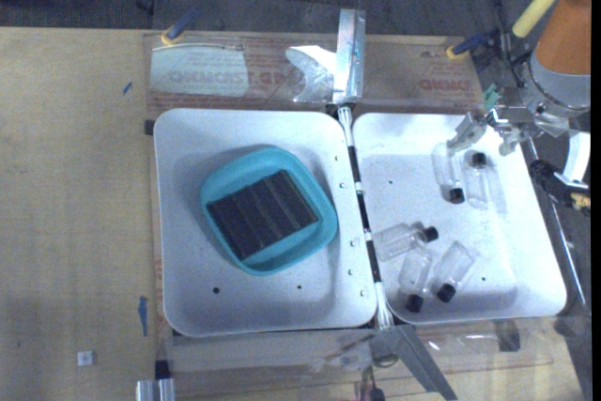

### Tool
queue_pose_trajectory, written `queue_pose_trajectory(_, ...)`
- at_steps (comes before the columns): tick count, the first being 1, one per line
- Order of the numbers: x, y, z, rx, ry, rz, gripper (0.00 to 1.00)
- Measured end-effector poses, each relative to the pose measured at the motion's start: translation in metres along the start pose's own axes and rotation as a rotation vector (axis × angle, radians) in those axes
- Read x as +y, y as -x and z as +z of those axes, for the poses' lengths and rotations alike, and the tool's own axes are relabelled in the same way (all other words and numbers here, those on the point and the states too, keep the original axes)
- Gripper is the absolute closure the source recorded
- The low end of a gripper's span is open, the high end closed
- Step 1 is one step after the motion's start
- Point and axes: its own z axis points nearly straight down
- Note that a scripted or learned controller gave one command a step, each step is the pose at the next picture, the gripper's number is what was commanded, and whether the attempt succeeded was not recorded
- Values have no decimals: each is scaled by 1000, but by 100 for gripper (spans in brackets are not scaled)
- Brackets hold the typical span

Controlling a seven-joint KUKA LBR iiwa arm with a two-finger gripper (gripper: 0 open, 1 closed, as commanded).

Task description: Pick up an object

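Several clear plastic bottles with black caps lie in the right bin [535, 296]. One bottle [445, 172] and another [481, 181] lie near the bin's back right. A third bottle [398, 240] lies near the divider, and two more [456, 264] are at the front. My gripper [488, 136] hangs over the back right corner of this bin, just above the two rear bottles. It is open, its two grey fingers [464, 132] spread apart with nothing held between them. The left bin [188, 296] holds a teal dish [269, 209] carrying a dark ridged block.
A strip of cardboard with crumpled clear plastic [310, 72] and an upright metal piece [351, 53] runs behind the bins. Yellow cable and the arm's orange band [567, 33] fill the upper right. Wooden bench top [66, 202] extends left.
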Motion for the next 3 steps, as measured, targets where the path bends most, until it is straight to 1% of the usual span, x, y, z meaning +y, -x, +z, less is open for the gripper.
queue_pose_trajectory(1,-23,46,93,0,1,11,0)
queue_pose_trajectory(2,-5,16,126,-2,6,-26,0)
queue_pose_trajectory(3,-6,18,117,-1,4,-24,100)
